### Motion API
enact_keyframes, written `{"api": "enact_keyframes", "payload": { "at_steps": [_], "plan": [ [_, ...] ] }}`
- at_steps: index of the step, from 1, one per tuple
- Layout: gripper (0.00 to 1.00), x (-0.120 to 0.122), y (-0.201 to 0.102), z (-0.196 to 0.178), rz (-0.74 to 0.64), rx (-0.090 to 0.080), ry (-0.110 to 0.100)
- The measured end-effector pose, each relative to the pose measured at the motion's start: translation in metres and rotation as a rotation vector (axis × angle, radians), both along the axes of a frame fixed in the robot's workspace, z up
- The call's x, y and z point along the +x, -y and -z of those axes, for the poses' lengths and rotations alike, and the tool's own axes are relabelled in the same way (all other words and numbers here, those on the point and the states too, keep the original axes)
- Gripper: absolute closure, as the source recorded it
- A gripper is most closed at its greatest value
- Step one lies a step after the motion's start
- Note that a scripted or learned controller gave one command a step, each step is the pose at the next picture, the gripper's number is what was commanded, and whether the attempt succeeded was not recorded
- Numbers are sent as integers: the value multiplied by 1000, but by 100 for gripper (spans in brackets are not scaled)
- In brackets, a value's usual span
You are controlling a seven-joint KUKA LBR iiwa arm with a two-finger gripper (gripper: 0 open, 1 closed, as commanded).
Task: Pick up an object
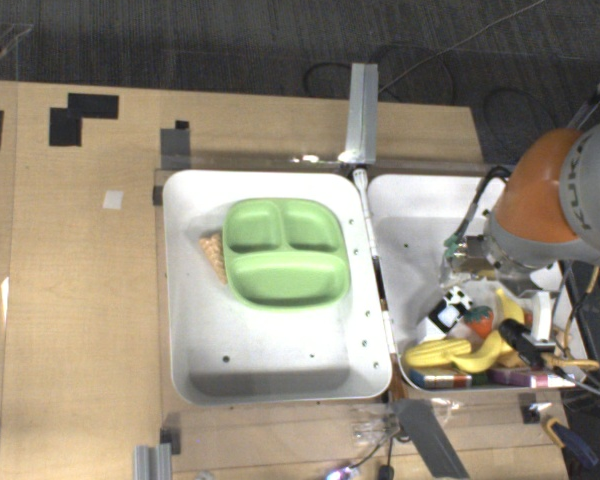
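**Arm poised over the crowded corner of the right bin**

Nearest the camera, along the lower edge of the right bin (pixel 420 218), lies the pile of candidates: a yellow banana-shaped toy (pixel 450 351), a dark marker-like stick (pixel 450 379) below it, a small orange piece (pixel 480 320), and a black-and-white block (pixel 450 308) just above them, all touching or nearly so. The gripper (pixel 467 258) hangs just above that block, toward the middle right of the frame; whether its fingers are apart or together I cannot tell, and nothing is visibly held.

A good pick here probably means choosing one item with free sides. The black-and-white block sits at the pile's upper edge, so it looks easiest to straddle without snagging the banana toy. Descending straight and closing only once low should help.

Further left, the other bin (pixel 190 368) holds a green divided tray (pixel 283 251) over a tan item (pixel 213 256). Beyond lies the wooden counter (pixel 70 268).
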State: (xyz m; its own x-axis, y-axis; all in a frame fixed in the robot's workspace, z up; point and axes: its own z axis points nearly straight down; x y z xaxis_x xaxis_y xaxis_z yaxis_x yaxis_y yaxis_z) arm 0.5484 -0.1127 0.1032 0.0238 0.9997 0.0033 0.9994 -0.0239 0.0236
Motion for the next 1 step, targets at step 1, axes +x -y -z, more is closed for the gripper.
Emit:
{"api": "enact_keyframes", "payload": {
  "at_steps": [1],
  "plan": [
    [0, 0, 0, 0, 0, 0, -1]
  ]
}}
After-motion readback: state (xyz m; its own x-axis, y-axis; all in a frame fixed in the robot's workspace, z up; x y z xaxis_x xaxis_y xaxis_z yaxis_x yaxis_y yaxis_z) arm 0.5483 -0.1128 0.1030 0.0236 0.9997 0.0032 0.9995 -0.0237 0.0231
